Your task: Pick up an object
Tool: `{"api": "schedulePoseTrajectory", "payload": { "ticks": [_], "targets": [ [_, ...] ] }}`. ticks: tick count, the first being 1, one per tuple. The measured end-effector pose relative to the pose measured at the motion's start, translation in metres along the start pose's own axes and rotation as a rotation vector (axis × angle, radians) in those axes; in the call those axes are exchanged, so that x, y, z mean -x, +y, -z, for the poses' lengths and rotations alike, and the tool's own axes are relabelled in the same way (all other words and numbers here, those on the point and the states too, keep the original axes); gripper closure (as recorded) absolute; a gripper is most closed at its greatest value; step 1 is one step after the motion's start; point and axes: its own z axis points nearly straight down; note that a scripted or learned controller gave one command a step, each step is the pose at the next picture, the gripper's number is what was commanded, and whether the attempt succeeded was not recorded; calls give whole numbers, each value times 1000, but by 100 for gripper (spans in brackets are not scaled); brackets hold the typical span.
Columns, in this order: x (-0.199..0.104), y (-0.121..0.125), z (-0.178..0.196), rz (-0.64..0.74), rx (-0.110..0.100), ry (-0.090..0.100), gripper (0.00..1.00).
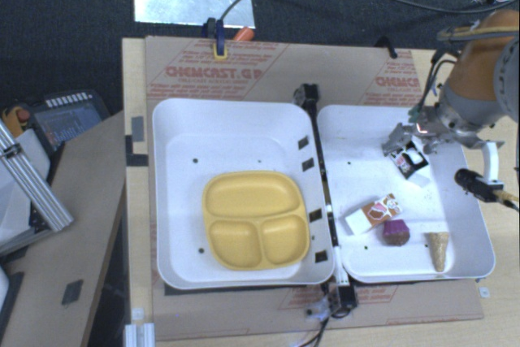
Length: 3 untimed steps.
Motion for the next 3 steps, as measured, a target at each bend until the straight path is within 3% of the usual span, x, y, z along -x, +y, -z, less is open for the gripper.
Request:
{"api": "schedulePoseTrajectory", "payload": {
  "ticks": [1,2,3],
  "targets": [
    [6,7,-27,-2,28,-15,0],
    [3,5,-22,-1,17,-7,100],
    [-4,12,37,4,8,-2,100]
  ]
}}
